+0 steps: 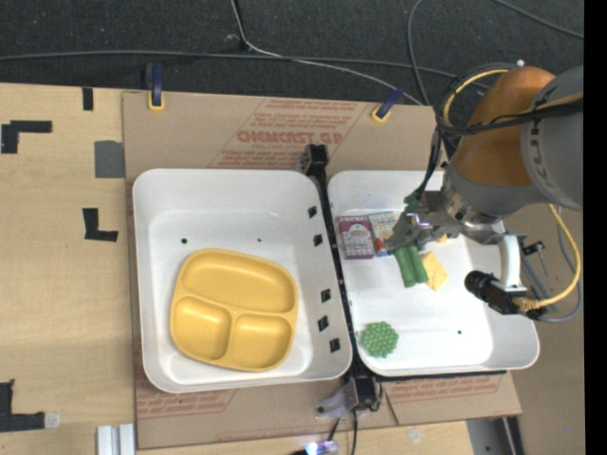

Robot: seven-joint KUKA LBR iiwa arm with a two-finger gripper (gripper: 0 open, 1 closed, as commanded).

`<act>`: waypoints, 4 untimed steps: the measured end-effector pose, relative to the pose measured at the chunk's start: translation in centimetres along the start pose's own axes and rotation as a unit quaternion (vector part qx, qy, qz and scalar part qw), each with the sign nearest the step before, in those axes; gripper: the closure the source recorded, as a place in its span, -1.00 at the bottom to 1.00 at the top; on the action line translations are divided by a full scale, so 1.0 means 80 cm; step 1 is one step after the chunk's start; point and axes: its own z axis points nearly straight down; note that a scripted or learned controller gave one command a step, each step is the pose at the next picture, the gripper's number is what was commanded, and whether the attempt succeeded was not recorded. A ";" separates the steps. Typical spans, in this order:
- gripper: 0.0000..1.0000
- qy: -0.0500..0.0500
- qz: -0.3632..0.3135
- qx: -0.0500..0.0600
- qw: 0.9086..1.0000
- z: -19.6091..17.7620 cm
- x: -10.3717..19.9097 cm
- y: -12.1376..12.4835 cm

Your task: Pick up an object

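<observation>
Cardboard (285,126) lines the bench under two shallow white bins set side by side, with a black clip and cable at the near edge where the bins meet (346,396). Nearest in the right bin (474,349), at about seven o'clock of its floor, sits a small green bumpy ball (380,338), well apart from everything else. The left bin (228,197) holds a single yellow divided plate (233,308), three compartments, lying flat toward the near half at roughly six o'clock.

Farther into the right bin, near its centre, a green stick-shaped object (411,266) lies touching a small yellow piece (435,273) at its three o'clock side. Just beyond, at ten o'clock of that bin, a purple-and-white printed packet (358,236) lies flat against the divider wall.

Over these hangs the gripper (414,237), at the end of the grey arm with its orange band (498,126) reaching in from three o'clock. Its tip is directly above the green stick, and the wrist body and cables cover that part of the bin; whether it is released or clenched cannot be told from here.

At the far edge, two yellow-and-blue clamps (155,98) pin the cardboard, and black cables trail across the dark floor at twelve o'clock.
</observation>
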 end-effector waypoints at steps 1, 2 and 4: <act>1.00 0.000 0.001 0.002 1.000 -0.017 0.000 0.001; 1.00 0.001 -0.002 0.003 1.000 -0.030 0.066 -0.009; 1.00 0.001 -0.002 0.003 1.000 -0.034 0.199 -0.009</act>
